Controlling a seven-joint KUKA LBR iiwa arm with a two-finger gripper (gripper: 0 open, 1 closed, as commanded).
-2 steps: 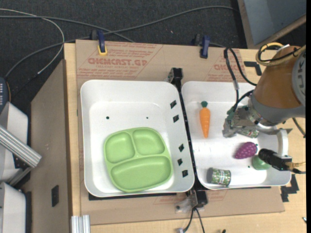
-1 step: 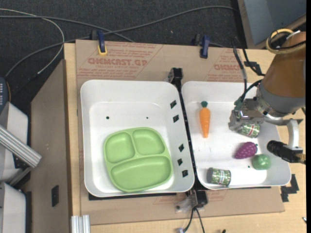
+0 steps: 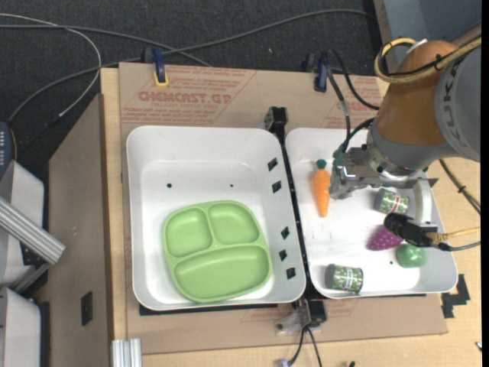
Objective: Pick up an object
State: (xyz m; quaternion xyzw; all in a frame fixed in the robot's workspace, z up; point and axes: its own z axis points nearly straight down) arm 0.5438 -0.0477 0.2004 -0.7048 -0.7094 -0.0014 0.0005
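In the right bin (image 3: 359, 147) an orange carrot (image 3: 322, 192) with a green top lies near the left wall. My gripper (image 3: 344, 179) hangs just to the right of the carrot, low over the bin floor. Nothing shows held in it. A small green-and-white can (image 3: 393, 202) lies right of the gripper, under the wrist. A purple bunch of grapes (image 3: 382, 240) and a green round fruit (image 3: 410, 256) lie further toward the front right. A second green-and-white can (image 3: 345, 278) lies on its side at the front edge.
The left bin (image 3: 153, 167) holds a light green divided plate (image 3: 218, 249) in its front half. A black divider (image 3: 289, 197) runs between the bins. The arm covers the right bin's back right corner. Cables trail behind the bench.
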